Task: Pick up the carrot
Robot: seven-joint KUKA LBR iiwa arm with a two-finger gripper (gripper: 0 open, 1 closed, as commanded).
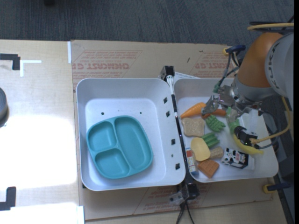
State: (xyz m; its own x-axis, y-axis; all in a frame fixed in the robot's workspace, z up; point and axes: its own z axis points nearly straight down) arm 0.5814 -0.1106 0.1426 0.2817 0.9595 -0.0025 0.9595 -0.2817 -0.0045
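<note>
The carrot lies in the right bin, near that bin's far left corner, its tip pointing toward the divider between the two bins. The gripper hangs just beside the carrot's thick end, close enough that they may touch; whether it is clenched or released, I cannot tell. Just in front of the carrot sits a slice of bread, with green vegetables to its right, a yellow chip-like piece nearer the front edge, and a banana toward the right wall. The left bin holds a teal divided plate, lying flat at its middle.
</note>
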